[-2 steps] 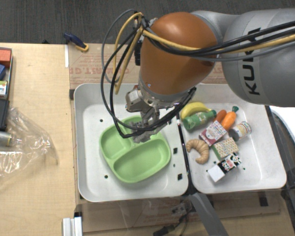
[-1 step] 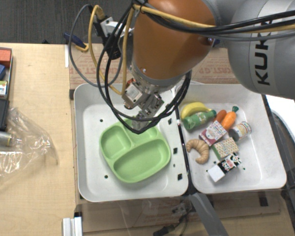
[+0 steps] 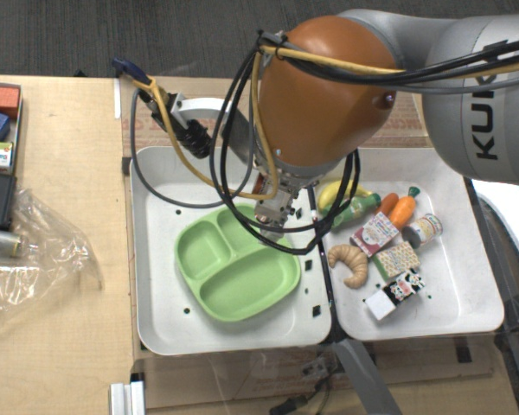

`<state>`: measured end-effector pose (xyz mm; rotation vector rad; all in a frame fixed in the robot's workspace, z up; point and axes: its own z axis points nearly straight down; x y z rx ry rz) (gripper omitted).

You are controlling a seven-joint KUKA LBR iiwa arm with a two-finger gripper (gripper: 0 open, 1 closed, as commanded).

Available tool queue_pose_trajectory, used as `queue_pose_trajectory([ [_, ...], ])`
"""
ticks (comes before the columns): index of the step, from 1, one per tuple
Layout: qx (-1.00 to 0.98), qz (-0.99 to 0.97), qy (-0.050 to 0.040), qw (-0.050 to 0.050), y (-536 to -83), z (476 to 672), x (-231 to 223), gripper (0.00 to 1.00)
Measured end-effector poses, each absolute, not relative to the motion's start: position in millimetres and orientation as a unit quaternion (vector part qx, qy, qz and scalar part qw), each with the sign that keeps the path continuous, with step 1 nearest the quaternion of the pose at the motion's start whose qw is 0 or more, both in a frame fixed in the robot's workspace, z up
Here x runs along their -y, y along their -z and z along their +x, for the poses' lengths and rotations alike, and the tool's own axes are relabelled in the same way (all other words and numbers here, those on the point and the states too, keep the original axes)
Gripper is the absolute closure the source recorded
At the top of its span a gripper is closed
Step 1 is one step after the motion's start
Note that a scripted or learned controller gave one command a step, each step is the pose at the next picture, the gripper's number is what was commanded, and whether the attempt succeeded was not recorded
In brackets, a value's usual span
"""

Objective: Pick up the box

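Three small boxes lie in the right bin (image 3: 467, 309): a pink and white box (image 3: 376, 232), a pale checked box (image 3: 399, 258) just below it, and a black-and-white box (image 3: 393, 294) nearest the front. My gripper (image 3: 274, 209) hangs under the big orange wrist band (image 3: 324, 89), above the far edge of the green plate (image 3: 238, 266) in the left bin (image 3: 156, 318). It is well left of the boxes and touches none of them. Cables and the wrist hide much of it.
A croissant (image 3: 351, 264), a carrot (image 3: 401, 209), a green bottle (image 3: 356, 207), a yellow item (image 3: 333, 194) and a small can (image 3: 426, 228) crowd around the boxes. Looping black and yellow cables (image 3: 182, 132) hang over the left bin. Blocks (image 3: 0, 111) and a plastic bag (image 3: 30, 249) lie on the bench at left.
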<state>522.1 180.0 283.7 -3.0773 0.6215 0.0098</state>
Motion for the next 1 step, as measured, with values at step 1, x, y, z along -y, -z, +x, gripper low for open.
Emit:
queue_pose_trajectory([
  [1, -0.112, -0.994, -0.0023, 0.002, -318.8, 640.9, -145.4, 1.00],
])
